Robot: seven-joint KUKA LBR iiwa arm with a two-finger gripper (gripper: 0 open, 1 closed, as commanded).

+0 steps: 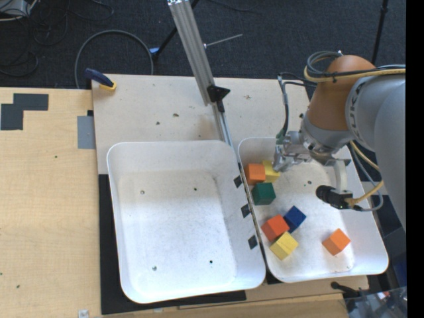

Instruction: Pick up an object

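Observation:
Several small blocks lie in the right bin (361, 260). An orange block (256, 173) and a yellow block (271, 173) sit side by side near its far left corner, with a green block (264, 193) just in front of them. Toward the bin's middle a blue block (295, 216), a red-orange block (275, 228) and a second yellow block (285, 245) form a cluster. Another orange block (336, 241) lies alone near the front right. My gripper (281, 162) hangs low over the yellow block at the far left, its fingertips right beside it.
The left bin (126, 177) stands beside the right one, with black clips along the shared rim. A slanted aluminium rail (195, 52) rises behind the bins. A black cable connector (333, 195) hangs off the arm over the right bin.

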